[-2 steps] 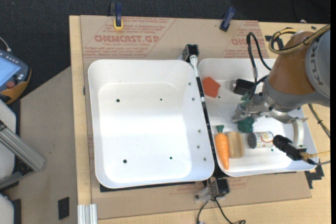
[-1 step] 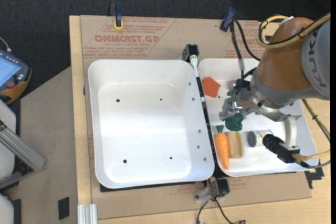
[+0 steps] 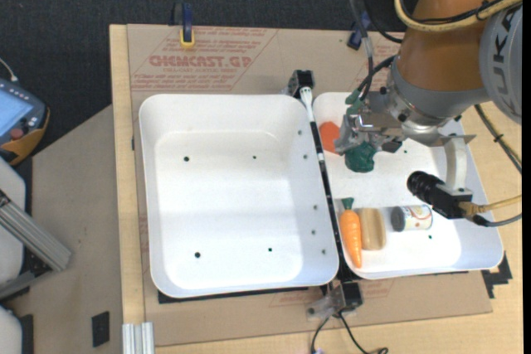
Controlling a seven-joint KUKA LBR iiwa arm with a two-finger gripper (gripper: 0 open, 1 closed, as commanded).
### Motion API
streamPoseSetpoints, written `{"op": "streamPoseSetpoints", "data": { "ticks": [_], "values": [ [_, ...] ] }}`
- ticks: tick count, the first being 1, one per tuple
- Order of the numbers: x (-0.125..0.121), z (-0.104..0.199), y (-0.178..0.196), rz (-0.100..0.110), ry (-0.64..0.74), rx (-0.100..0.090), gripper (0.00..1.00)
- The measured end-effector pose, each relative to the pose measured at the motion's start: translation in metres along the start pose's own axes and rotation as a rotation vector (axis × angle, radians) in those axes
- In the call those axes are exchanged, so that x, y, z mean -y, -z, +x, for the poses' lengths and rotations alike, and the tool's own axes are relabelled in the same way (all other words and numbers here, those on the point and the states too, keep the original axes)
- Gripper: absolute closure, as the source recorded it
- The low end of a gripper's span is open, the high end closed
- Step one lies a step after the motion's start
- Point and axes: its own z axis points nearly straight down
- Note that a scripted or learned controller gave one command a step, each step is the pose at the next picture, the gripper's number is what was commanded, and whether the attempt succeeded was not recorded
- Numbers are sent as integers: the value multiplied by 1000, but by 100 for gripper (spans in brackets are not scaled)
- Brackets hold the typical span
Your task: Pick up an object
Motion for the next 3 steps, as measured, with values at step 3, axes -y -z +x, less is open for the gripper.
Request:
{"op": "streamPoseSetpoints", "data": {
  "ticks": [3],
  "values": [
    [-7,3,-14,-1,-3,2,100]
  ]
}}
